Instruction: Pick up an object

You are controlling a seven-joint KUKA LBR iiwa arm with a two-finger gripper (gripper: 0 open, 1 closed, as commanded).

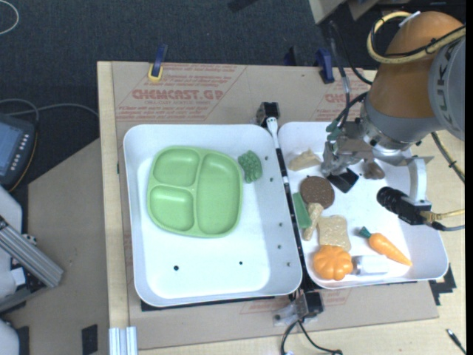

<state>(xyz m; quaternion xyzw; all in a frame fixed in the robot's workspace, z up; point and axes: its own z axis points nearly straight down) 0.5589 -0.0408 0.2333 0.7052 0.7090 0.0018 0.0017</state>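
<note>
Arm (414, 72): grey with an orange band, reaching in from the upper right of the frame, wrist over the upper part of the right bin.
Gripper (341, 165): dark, pointing down over the right bin (432, 261), near its upper left corner.
Fingers: too dark and foreshortened to read; I cannot tell if they are spread or pressed together, and nothing shows between them.
Tan piece (304, 160): lies just left of the gripper, near the bin's left wall.
Brown disc (317, 190): just below the gripper, close to it; contact cannot be told.
Cracker (333, 232): below the disc, lower middle of the right bin.
Pumpkin (332, 262): orange, at the lower left of the right bin, touching the cracker's lower edge.
Carrot (386, 248): lower right of the right bin, well apart from the gripper.
Left bin (148, 272): holds a green plate (196, 191) with 3 compartments and a green broccoli (250, 166) beside its upper right.
Tabletop (111, 124): brown board under both bins.
</note>
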